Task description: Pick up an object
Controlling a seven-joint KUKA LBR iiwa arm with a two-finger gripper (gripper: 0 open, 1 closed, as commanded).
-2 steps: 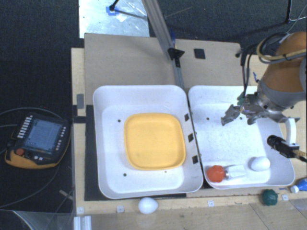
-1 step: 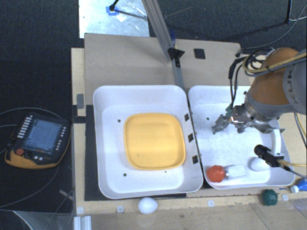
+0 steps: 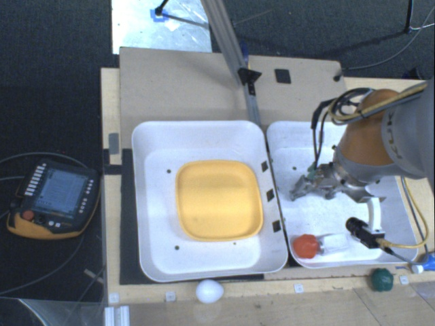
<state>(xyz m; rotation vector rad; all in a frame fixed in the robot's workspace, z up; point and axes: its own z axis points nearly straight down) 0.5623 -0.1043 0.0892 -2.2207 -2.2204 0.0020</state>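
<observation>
**Arm over the right bin, red ball near the bottom**

You see the gripper (image 3: 304,186) in the middle of the right bin (image 3: 285,138), pointing left. You cannot tell how it is set. Nothing shows in it. Just below it, near the bin's bottom edge, lies a red ball (image 3: 305,246) touching a clear thing (image 3: 333,243). In the left bin (image 3: 146,182) sits a yellow plate (image 3: 219,200). A white egg (image 3: 209,291) and a green ball (image 3: 381,280) lie outside, at the bottom of the frame.
</observation>
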